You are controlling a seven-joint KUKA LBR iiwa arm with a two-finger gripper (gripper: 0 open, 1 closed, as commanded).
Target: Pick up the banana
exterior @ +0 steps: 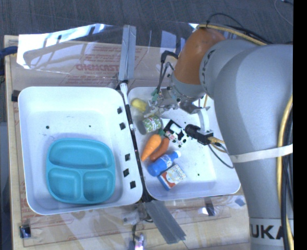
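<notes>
The banana shows as a small yellow shape at the upper left of the right bin, partly covered by the arm's wrist. The jaws sit just right of it, mostly hidden under the orange band; whether they are open or closed cannot be told. Below lie a greenish item that is hard to make out, a carrot and a blue bottle. A teal tray rests in the left bin.

Bulky grey arm, orange band, black cables.
</notes>
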